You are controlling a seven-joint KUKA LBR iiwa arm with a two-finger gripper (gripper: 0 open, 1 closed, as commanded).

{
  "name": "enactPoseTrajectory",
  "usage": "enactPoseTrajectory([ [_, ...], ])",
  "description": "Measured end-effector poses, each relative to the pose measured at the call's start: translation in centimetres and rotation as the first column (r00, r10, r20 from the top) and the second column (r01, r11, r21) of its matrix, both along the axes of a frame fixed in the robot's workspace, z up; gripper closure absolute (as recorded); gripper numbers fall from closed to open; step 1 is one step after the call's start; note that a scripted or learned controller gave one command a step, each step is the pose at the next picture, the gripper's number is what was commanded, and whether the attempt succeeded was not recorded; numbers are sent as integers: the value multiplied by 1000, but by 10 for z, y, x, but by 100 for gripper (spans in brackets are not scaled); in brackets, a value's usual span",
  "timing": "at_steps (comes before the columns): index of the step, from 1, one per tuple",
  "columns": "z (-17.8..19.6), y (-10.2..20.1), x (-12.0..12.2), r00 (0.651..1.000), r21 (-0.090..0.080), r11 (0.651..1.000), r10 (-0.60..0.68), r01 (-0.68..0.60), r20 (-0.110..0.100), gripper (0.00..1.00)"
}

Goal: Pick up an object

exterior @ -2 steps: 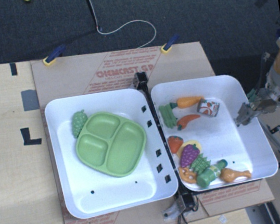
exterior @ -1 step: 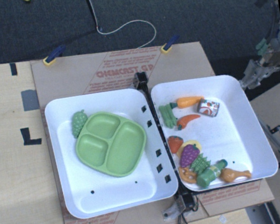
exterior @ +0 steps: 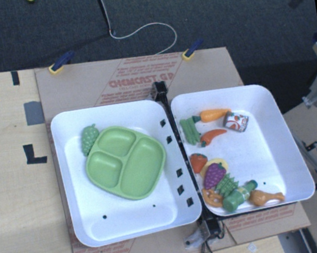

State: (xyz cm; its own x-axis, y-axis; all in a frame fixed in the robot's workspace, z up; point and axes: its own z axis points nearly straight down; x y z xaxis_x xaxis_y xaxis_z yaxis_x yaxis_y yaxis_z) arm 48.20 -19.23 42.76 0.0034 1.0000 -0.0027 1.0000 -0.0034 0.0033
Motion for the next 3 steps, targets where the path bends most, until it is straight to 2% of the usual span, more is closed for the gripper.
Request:
enactPoseTrajectory([
  [1,-31,-33,1,1000,1,1000,0,0,-7,100],
  [2,-19,-31,2,1000,0,1000,4,-4,-3,100],
  [3,116,-2,13,1000,-4,1000,8,-8,13,100],
])
